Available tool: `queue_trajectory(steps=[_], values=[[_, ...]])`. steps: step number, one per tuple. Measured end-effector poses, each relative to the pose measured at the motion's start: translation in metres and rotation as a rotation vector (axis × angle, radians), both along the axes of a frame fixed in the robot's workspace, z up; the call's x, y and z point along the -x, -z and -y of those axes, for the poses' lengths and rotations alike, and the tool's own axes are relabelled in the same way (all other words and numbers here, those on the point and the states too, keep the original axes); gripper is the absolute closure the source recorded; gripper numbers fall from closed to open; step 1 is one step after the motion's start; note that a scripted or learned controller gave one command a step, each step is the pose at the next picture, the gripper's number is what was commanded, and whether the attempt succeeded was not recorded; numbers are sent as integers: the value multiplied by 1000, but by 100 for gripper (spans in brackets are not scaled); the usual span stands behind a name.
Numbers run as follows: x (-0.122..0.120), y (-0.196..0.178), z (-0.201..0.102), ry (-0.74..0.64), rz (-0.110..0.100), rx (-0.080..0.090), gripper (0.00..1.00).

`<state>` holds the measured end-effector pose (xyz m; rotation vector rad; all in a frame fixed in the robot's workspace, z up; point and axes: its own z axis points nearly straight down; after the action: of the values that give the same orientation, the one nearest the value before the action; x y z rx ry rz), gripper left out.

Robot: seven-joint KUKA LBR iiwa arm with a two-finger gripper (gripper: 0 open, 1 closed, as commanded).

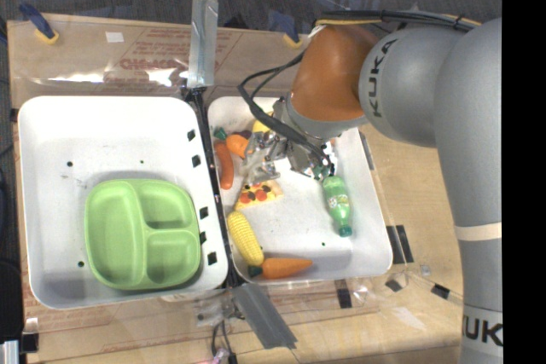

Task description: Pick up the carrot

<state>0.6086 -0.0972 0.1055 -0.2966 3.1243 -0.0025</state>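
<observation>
An orange carrot point(282, 267) with a green stem end lies along the near wall of the right bin point(367, 245), just right of a corn cob point(245, 238). My gripper point(266, 154) hangs low over the far left part of that bin, well away from this carrot. It is right above a pizza slice point(258, 194) and beside a second long orange piece point(225, 165) that lies against the left wall. The arm's orange band point(328, 77) hides the bin's far edge.
A green bottle point(337, 203) lies to the right of the gripper. A small orange piece point(237, 145) and a yellow piece point(261, 126) sit at the far left corner. The left bin point(51, 141) holds a green divided plate point(142, 232).
</observation>
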Motion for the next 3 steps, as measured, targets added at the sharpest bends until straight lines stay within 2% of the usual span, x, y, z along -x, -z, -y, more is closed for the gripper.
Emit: queue_trajectory(steps=[1, 2, 3], values=[[0, 0, 0, -1, -1, 0, 0], [-21, 10, 1, -46, 4, 0, 0], [-49, 12, 0, -143, -9, -2, 0]])
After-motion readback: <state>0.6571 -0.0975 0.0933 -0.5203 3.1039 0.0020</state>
